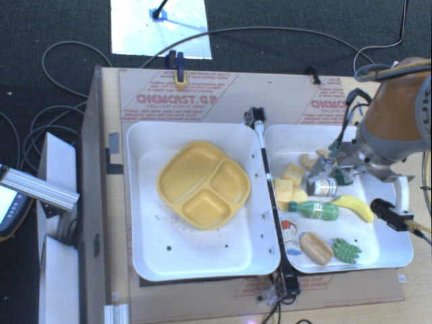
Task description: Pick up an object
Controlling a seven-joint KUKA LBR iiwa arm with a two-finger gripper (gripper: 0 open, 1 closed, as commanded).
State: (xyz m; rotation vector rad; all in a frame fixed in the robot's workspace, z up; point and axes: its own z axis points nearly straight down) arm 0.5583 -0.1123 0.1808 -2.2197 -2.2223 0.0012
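Currently gripper (324, 185) sits low in right bin (395, 255), beside yellow blocks (289, 181); grasp state cannot be told. Banana (356, 206) and green bottle (314, 210) lie just below it. Best approach: descend straight onto one isolated item, avoiding neighbours.

around me the right bin (398, 252) was crowded: banana (356, 207), green bottle (314, 210), cheese pieces (289, 181) stood close.
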